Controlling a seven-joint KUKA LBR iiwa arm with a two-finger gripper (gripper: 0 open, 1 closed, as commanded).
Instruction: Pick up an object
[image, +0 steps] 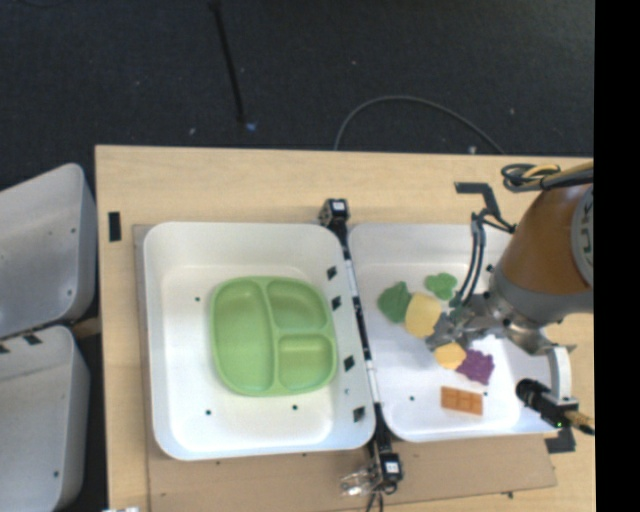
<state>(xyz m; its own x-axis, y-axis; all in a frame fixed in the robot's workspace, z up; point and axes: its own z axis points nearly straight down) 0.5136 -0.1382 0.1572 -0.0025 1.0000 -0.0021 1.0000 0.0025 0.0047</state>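
Yellow, the small toy block (451, 356) lay right under our gripper (446, 338), beside the purple piece (476, 366); the finger state we couldn't tell.

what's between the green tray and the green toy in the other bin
In the camera view, bare white floor of both bins and the divider where their rims meet lie between the green tray and the green toy.
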